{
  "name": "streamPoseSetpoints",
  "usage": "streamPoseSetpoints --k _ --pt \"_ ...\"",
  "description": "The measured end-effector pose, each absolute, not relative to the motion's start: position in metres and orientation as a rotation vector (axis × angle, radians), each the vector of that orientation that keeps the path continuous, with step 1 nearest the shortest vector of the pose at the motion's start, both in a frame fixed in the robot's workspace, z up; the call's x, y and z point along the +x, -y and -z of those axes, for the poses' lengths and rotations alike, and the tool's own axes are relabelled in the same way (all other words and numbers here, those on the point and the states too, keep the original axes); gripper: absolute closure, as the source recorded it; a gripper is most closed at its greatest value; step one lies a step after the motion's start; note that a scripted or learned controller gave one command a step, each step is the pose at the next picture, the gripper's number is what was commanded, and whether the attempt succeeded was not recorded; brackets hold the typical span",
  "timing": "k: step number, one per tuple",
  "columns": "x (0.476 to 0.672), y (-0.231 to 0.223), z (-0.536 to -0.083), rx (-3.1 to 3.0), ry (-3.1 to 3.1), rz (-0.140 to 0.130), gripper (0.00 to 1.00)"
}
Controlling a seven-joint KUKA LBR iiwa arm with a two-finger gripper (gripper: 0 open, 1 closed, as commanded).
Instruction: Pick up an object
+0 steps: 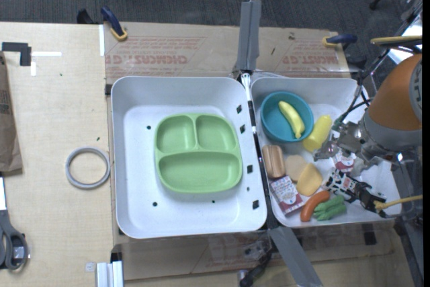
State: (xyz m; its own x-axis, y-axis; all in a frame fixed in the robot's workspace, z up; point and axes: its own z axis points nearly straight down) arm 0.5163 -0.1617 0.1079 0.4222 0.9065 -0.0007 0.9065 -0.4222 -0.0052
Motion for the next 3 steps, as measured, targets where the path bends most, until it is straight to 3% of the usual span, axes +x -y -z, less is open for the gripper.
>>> streamPoseSetpoints --k 1,2,3 --pt "0.595 0.161 -0.098 -2.438 2.0 -0.002 0.0" --pt "0.642 0.164 -0.093 -2.5 1.88 -0.051 0.0" --pt "0.645 0.162 -0.103 -2.501 1.888 -0.041 1.0"
